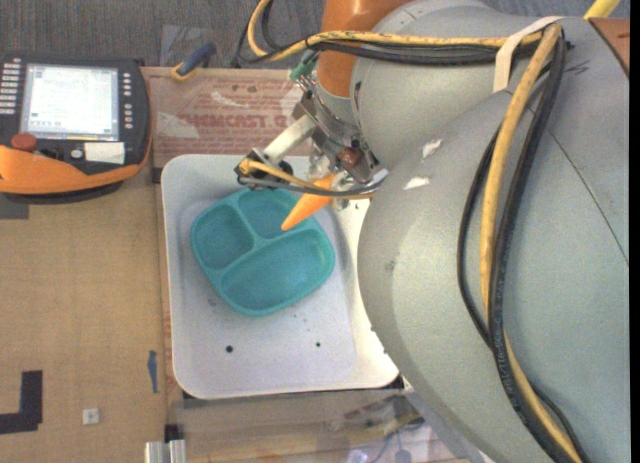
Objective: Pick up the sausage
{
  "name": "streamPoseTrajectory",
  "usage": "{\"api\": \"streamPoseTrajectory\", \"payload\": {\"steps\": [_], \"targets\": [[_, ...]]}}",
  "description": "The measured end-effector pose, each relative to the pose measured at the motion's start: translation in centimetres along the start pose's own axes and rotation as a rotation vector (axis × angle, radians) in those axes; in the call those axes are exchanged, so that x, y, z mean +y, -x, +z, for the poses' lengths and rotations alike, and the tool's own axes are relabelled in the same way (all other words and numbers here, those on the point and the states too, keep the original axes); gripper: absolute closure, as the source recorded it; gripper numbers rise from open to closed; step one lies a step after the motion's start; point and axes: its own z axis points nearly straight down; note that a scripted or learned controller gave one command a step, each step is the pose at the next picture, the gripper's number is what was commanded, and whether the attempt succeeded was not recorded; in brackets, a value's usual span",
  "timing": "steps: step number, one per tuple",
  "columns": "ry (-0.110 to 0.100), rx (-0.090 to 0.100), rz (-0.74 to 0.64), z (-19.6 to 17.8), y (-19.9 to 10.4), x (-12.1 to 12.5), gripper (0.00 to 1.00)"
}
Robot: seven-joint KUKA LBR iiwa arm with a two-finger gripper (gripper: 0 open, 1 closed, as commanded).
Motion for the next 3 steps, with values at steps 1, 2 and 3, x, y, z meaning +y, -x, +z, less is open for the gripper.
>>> {"api": "streamPoseTrajectory", "payload": {"steps": [1, 2, 3], "targets": [[-0.001, 0.000, 0.000, 0.0, 0.0, 0.0, 0.00], [-0.001, 0.003, 0.289, 5.9, -1.9, 3.2, 0.00], [-0.001, 0.009, 0.170, 13.7, -5.2, -3.3, 0.00]]}}
